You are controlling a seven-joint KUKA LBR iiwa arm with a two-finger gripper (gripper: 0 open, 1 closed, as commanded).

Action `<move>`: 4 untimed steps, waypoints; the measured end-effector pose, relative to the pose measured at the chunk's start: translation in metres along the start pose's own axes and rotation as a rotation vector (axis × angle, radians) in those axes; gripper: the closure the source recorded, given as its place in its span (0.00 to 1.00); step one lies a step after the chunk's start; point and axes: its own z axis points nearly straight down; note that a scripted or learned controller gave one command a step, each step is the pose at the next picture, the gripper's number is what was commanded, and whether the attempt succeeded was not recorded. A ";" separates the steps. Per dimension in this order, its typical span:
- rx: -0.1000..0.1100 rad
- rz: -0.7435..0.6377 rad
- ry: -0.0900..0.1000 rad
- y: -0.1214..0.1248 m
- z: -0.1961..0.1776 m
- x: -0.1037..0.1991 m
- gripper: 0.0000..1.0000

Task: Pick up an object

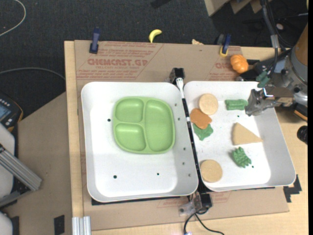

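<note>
At frame left, a green tray sits in the left bin. The right bin holds two tan discs, an orange piece, green bits and a tan wedge. The gripper hovers at upper right. The green bar lies just left of it, long axis left-right; the wedge lies below it.

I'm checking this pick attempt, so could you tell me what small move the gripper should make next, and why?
Probably a short descent toward the tan wedge. The gripper sits over the right bin with nothing visibly held, and the wedge lies just below it in the view, apart from the other pieces.
</note>
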 end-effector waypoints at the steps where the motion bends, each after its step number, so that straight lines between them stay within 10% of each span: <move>1: 0.016 -0.001 0.003 -0.001 0.052 -0.063 1.00; 2: 0.021 -0.001 0.005 -0.001 0.195 -0.135 1.00; 4: 0.005 -0.014 0.004 -0.001 0.138 0.001 1.00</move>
